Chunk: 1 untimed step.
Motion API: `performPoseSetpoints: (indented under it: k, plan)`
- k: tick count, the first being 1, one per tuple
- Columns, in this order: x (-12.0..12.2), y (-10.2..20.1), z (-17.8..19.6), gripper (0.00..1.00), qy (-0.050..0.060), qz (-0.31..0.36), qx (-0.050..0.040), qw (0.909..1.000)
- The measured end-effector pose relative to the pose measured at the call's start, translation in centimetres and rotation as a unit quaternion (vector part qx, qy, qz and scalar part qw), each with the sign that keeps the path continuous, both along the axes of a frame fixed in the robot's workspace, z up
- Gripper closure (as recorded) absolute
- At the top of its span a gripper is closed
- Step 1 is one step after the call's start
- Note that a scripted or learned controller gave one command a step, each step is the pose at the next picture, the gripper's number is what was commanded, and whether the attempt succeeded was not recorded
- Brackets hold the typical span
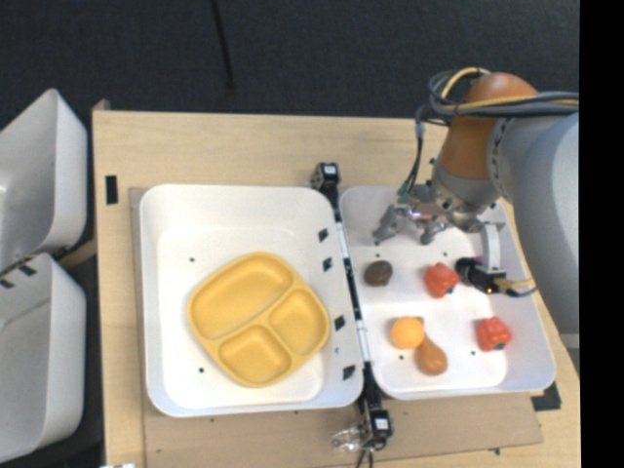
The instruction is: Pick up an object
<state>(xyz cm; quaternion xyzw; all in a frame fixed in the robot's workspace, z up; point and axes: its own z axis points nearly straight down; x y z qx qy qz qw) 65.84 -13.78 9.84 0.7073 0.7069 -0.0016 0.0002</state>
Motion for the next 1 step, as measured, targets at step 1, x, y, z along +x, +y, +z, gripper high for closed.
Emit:
performPoseSetpoints:
  k: [1]
  plan:
    - [0.19,-0.09,1.48,1.0,-0.004,0.0,-0.0005,1.0]
